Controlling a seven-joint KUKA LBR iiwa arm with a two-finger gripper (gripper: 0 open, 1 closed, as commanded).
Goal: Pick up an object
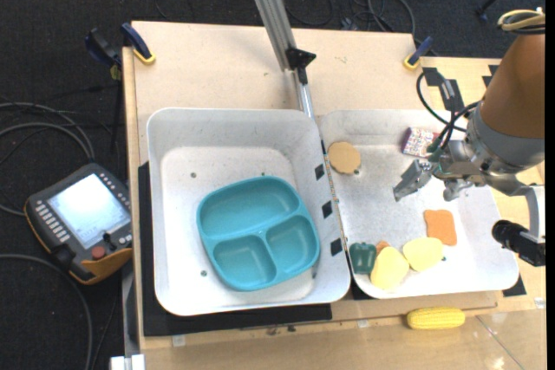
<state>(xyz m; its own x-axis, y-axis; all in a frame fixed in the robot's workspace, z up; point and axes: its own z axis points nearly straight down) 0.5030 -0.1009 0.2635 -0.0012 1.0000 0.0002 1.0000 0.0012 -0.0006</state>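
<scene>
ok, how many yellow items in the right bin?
2: a yellow piece at the front edge and another yellow piece touching it on its right. More may hide under the arm.

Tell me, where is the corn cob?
The corn cob lies on the bench outside the bins, just in front of the right bin, below the two yellow pieces.

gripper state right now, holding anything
Gripper: over the right bin, nothing seen between its fingers; open or shut cannot be told.

glossy teal plastic tray (257,231); speckled white bins (173,152); wooden bench (217,65).
</scene>
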